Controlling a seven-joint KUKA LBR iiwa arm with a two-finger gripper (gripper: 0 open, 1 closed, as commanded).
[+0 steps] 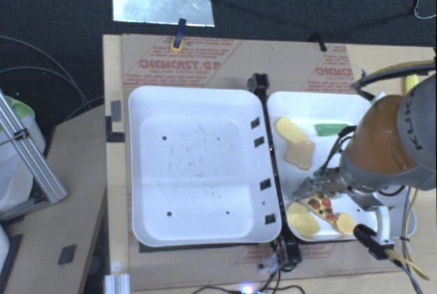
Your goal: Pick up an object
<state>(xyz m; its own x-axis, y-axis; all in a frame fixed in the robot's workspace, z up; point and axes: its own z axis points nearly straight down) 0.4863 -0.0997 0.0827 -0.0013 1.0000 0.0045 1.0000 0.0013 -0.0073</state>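
The right bin (311, 103) holds several small objects. A pale yellow piece (289, 129) and a tan slab (299, 154) lie near its left wall. A green stick (331, 128) rests toward the back. Along the front wall sit a yellow rounded piece (302, 223), a pizza-like slice with red spots (321, 207) and a small yellow lump (345, 223). My gripper (315, 182) is low in the bin, just above the pizza-like slice and right of the tan slab. The arm's orange band (382, 136) covers the bin's right part.
The left bin (198, 166) lies beside the right one, with a black divider (270, 163) between them. Both rest on a cardboard sheet (205, 61). Cables and a black connector (369, 239) trail at the front right. A metal frame (27, 156) stands at the far left.
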